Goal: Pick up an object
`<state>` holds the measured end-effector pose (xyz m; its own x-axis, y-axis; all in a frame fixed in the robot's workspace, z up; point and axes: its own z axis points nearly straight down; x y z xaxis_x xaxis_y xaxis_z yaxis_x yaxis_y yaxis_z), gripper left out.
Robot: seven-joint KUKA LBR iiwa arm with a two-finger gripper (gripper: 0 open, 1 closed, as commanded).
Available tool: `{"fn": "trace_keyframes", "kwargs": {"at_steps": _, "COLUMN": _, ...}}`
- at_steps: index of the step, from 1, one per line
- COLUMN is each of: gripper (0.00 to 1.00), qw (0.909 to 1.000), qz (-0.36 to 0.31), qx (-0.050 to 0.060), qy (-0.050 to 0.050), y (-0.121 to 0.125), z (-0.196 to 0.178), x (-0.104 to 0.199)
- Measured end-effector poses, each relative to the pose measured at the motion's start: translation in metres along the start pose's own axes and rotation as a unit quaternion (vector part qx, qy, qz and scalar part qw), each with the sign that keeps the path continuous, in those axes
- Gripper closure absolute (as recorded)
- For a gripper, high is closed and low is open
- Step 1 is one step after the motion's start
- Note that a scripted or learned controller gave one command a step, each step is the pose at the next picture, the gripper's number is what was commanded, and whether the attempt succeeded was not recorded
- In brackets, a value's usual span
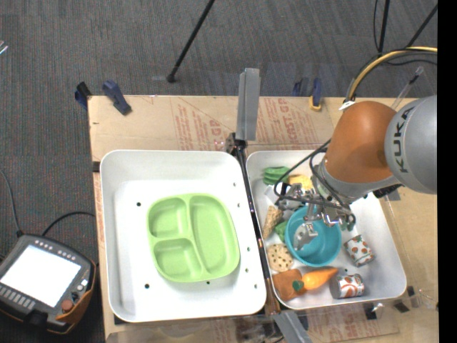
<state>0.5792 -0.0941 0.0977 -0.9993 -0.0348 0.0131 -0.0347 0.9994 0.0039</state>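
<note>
My gripper (308,233) hangs low over the right bin (389,224), its tip inside the blue bowl (323,250) near the bowl's left rim. Around the bowl lie an orange carrot toy (313,280), a round cookie (279,257), a waffle cone (271,221), a green vegetable toy (274,174) and a yellow piece (303,184). Two small patterned cans sit to the right, one (359,250) beside the bowl and one (348,286) at the bin's front. The arm hides the back of the bin.
The left bin (121,191) holds a light green divided plate (193,236). A grey post (248,113) stands behind the ridge between the bins. A tablet (39,277) lies on the floor at the left.
</note>
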Motion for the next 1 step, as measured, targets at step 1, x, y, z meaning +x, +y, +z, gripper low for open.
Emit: {"fn": "trace_keyframes", "kwargs": {"at_steps": 1, "gripper": 0.00, "qw": 0.9998, "qz": 0.001, "qx": 0.006, "qy": -0.018, "y": -0.0607, "z": 0.0049, "x": 0.0876}}
